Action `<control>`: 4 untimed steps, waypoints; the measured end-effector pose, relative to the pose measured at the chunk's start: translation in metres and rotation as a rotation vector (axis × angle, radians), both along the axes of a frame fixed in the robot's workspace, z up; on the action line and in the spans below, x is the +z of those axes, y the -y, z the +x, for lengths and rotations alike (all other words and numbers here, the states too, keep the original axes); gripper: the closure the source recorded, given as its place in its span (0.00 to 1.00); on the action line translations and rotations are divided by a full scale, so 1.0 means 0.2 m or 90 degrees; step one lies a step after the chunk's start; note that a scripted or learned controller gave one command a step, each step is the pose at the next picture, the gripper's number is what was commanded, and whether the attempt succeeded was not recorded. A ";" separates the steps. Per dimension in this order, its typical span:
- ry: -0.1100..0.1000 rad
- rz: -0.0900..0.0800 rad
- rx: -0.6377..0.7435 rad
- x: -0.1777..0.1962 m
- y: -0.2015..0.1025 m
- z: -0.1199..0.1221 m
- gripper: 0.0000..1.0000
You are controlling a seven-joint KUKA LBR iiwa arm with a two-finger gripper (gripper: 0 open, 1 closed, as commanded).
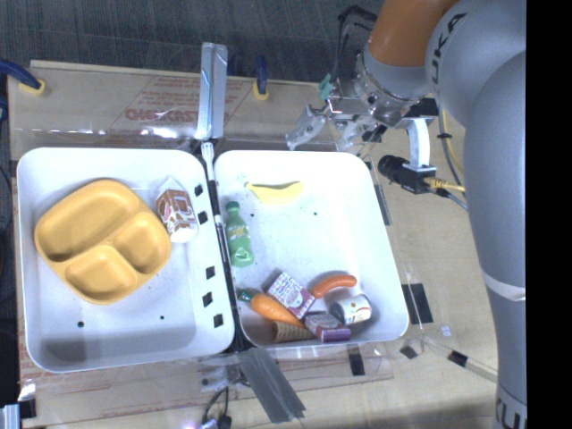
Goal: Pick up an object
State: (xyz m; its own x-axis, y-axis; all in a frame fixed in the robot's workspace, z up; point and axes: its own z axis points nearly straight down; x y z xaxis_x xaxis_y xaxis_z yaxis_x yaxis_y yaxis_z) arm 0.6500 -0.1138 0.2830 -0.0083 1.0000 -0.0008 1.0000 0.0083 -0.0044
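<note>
A dark grey ribbed floor [179,12] runs behind the bench. The bench top [438,266] is pale wood with printed cardboard [161,101] laid along its far side, blue clamps [261,64] gripping that edge. Light falls evenly.

We see the bench [429,266] bearing two white bins: left bin [36,329] touching right bin [380,239].

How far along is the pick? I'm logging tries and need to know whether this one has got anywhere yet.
Done: nothing looks picked. The banana, green bottle, carrot and sausage lie in the right bin; the yellow tray sits in the left bin. In hand: the hand hangs over the right bin's far rim, with no object seen in it. Left: descend, grasp something, lift.
</note>
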 end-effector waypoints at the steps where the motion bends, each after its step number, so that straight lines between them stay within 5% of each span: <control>1: 0.005 -0.001 -0.033 -0.87 0.02 0.04 0.00; 2: 0.002 0.001 -0.027 -0.70 0.32 0.04 0.00; 3: 0.001 0.001 0.044 -0.96 0.01 0.03 0.00; 4: 0.003 0.000 0.067 -0.50 0.22 0.04 0.00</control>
State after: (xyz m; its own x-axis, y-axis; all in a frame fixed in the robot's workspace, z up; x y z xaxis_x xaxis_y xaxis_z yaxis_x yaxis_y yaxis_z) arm 0.6573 -0.1586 0.1834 -0.1128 0.9936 -0.0009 0.9936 0.1128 0.0003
